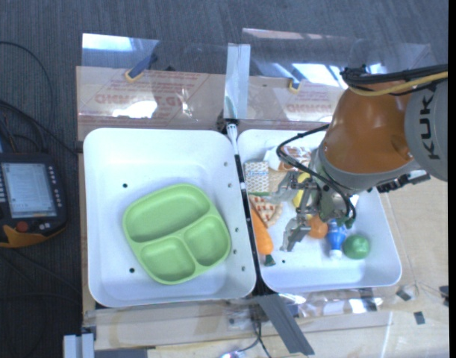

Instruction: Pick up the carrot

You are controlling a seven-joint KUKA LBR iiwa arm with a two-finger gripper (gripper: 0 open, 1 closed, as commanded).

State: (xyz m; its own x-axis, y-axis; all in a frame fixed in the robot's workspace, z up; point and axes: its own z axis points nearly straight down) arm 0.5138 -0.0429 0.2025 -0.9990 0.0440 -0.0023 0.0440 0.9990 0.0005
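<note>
The carrot (262, 239) is a small orange piece with a green stem end. It lies in the right bin (377, 274), along that bin's left wall and near the front. My gripper (302, 224) hangs low over the middle of the same bin, just right of the carrot and apart from it. A second small orange item (318, 230) sits right beside the gripper. The grey and orange wrist (366, 136) covers the bin's back right part.
A green ball (356, 246) and a blue item (336, 239) lie right of the gripper. A pizza-like slice (266, 212) and a small patterned box (256, 176) lie behind the carrot. The left bin (108, 155) holds a green divided plate (177, 233).
</note>
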